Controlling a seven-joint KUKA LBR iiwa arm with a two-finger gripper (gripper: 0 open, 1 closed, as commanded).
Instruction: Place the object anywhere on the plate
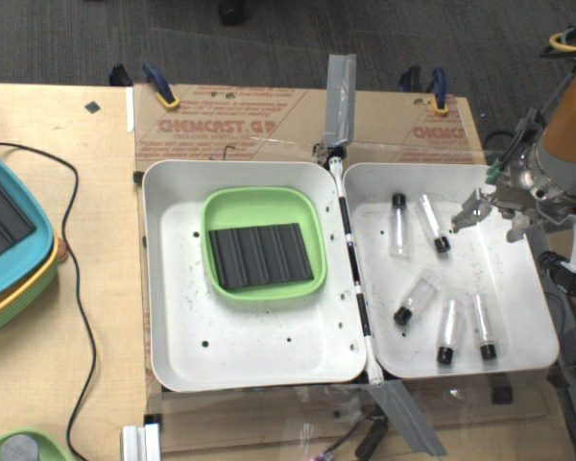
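Tubes: five clear tubes with black caps lie in the right bin (518, 353), none of them between my jaws.
Nearest tube (432, 224): it lies just to the left of the jaws, slanted, its black cap at the lower end.
Second tube (399, 224): further left of the jaws, upright in the frame, cap at the top.
Third tube (415, 299): below and left of the jaws, tilted, cap at its lower left end.
Lower pair: two tubes (447, 331) and (482, 326) sit side by side below the jaws, caps toward the near rim.
Gripper (488, 219): I see it over the right bin's upper right part, the two fingers spread apart – open, with nothing between them.
Plate (309, 209): the green plate rests in the left bin (173, 305), well apart from the jaws, far to their left – a dark ribbed mat (259, 255) lies on it.
Arm: I see the orange band (566, 133) above the wrist at the right edge.
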